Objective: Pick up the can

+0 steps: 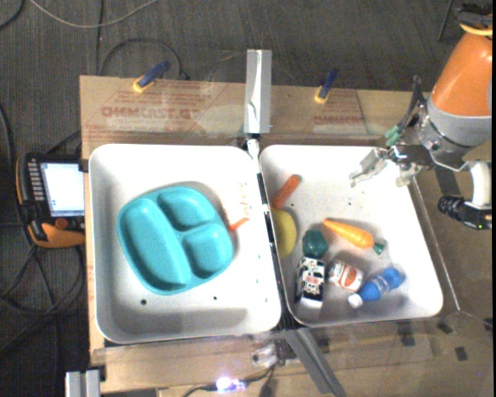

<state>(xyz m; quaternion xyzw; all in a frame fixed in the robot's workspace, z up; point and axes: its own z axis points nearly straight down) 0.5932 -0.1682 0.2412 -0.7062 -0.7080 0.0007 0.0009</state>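
The can (345, 275), red and white, lies on its side near the front of the right bin (422, 246). It sits between a cow-patterned carton (312, 280) and a blue bottle (382, 285). My gripper (374, 166) hangs over the back right part of that bin, well behind the can and apart from it. It is open, with nothing between its fingers. The grey arm with its orange band (467, 73) comes in from the right.
The right bin also holds a large carrot (350, 234), a green object (316, 242), a yellow fruit (286, 231) and a small orange piece (286, 188). A blue divided plate (178, 236) lies in the left bin (116, 304).
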